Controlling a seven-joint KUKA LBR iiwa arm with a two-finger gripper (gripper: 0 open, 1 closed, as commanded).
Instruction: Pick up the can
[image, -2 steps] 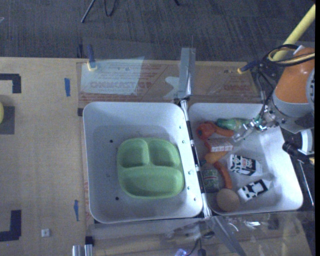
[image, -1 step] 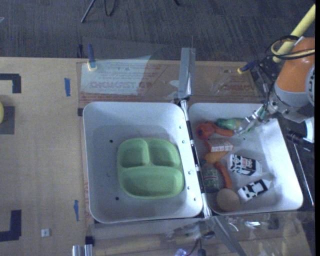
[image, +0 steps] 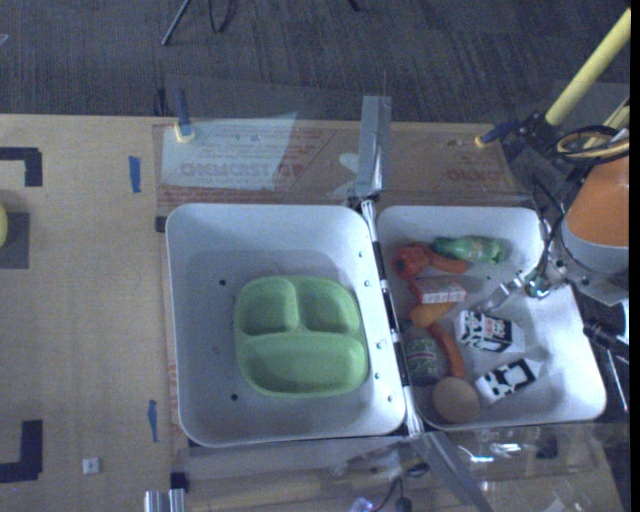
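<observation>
Plywood bench top (image: 90, 300) spreads under my two white bins, blue tape scraps on it and dark carpet (image: 300, 40) beyond the far edge. My left bin (image: 200, 240) carries a green divided tray (image: 298, 335). My right bin (image: 580, 340) holds the clutter; the can (image: 421, 355) lies near its left wall, beside an egg (image: 456, 399). My gripper (image: 510, 293) hangs over that bin's right half; I cannot tell how the jaws stand.

The divided tray (image: 299, 335) is pale green in a white bin (image: 190, 300). Two cartons (image: 489, 331) carry black-and-white patches. The arm's band (image: 605, 205) is orange.
</observation>
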